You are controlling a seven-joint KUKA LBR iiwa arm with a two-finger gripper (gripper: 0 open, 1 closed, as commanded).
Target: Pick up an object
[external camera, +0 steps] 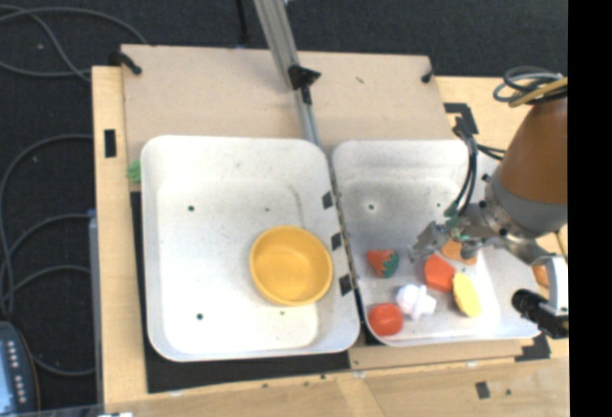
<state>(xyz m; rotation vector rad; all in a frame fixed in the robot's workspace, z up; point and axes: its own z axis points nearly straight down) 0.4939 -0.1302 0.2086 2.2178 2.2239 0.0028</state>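
Note:
The right bin (402,166) holds several small objects near its front. A red piece with a green top (382,262) lies left of centre. An orange block (439,273) sits beside a yellow oblong piece (467,295). A white lump (414,300) and a red round piece (385,318) lie by the front rim. My gripper (448,241) hangs low over the right bin, just above and behind the orange block. A small orange shape (457,252) shows right at the gripper's tip; whether it is held is unclear.
A yellow bowl (291,264) stands in the left bin (191,186), near the divider. A slanted metal pole (277,23) rises behind the bins. The arm's orange band (540,152) looms over the right bin's right edge.

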